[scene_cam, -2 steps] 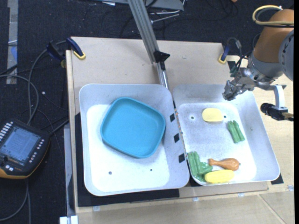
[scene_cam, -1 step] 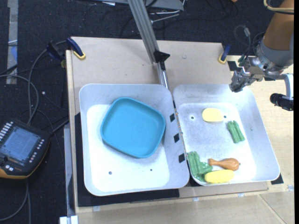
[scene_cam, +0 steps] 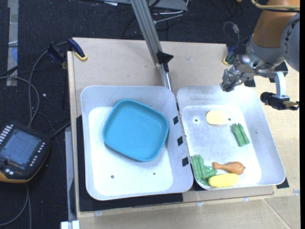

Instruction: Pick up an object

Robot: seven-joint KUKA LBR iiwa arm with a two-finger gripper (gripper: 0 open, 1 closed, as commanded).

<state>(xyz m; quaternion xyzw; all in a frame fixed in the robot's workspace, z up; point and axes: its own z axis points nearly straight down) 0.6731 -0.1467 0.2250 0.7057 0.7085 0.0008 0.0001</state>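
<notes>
Two white bins sit side by side on the bench – the left bin [scene_cam: 95,175] carries a single blue plate [scene_cam: 136,129], which takes up most of its floor, so it looks like the place for drop-offs rather than picks. The right bin [scene_cam: 267,142] holds the small toy foods worth grabbing, scattered loosely, probably to give each try some room: a green leafy piece [scene_cam: 202,168] at the near left corner touching a yellow piece [scene_cam: 223,180] and a brown drumstick [scene_cam: 229,166]; farther off, a green bean [scene_cam: 240,134] and a pale yellow slice [scene_cam: 217,117]. The gripper [scene_cam: 230,81] hangs above the far rim of the right bin, nearest the slice – carrying nothing I can see.
</notes>
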